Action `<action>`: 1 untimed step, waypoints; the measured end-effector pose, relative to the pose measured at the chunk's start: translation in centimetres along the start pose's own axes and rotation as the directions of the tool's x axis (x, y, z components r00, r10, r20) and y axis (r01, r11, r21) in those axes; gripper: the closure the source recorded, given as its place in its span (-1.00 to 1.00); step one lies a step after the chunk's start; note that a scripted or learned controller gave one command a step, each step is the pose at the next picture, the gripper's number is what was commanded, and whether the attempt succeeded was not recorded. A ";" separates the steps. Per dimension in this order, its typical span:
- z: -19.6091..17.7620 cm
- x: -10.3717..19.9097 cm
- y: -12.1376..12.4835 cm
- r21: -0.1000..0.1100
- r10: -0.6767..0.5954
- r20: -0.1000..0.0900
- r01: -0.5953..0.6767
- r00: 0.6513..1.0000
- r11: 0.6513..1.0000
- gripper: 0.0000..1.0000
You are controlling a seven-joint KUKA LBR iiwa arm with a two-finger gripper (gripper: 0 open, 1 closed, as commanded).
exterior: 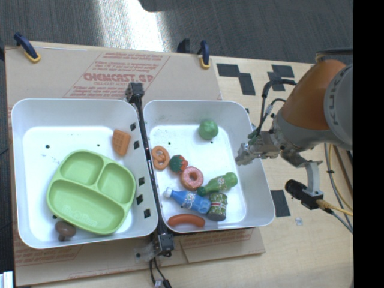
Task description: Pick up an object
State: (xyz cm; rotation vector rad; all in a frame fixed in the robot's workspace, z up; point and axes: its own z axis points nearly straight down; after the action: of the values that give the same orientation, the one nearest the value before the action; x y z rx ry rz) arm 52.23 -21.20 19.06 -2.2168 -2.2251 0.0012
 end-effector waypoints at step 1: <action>0.1 0.1 0.0 0.001 -0.001 -0.001 0.001 1.000 1.000 -1.00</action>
State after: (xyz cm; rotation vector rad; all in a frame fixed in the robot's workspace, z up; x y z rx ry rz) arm 52.22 -21.13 19.00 -2.2150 -2.2251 0.0014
